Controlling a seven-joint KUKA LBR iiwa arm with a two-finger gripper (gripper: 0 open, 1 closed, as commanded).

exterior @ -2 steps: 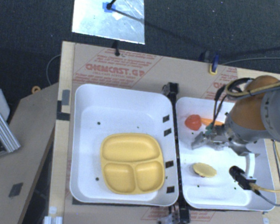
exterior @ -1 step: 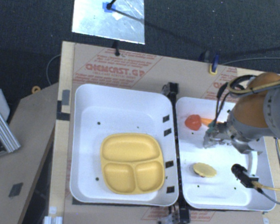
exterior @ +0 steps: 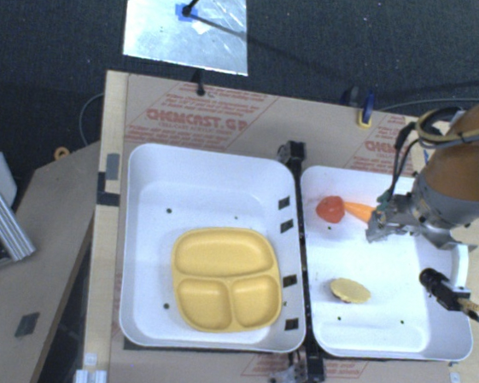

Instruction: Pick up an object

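- On the desk (exterior: 231,112), a brown board printed with red lettering, two shallow white bins sit side by side, touching along a dark seam with black clips.
- Inside the left bin (exterior: 146,219) lies a yellow divided tray (exterior: 226,278) with one long compartment at the far side and two smaller ones at the near side; it rests flat, slightly turned, toward the bin's near right part.
- Across the seam, the right bin (exterior: 378,331) holds three small things: a red round piece, perhaps a toy tomato (exterior: 331,209), near the far left corner; an orange carrot-like piece (exterior: 358,212) just beside it on the right, apparently touching it; and a flat yellowish disc (exterior: 349,291) lying alone toward the near middle, well apart from the other two.
- From the right the grey arm with its orange band (exterior: 466,165) reaches over the right bin, and the gripper (exterior: 385,220) hangs low at the far side, right next to the carrot's right end.
- Whether the jaws are spread or pressed together cannot be told; the grey metal blurs together there, and nothing is clearly seen between them.
- Beyond the desk a shiny silver sheet (exterior: 188,17) lies on the dark floor.
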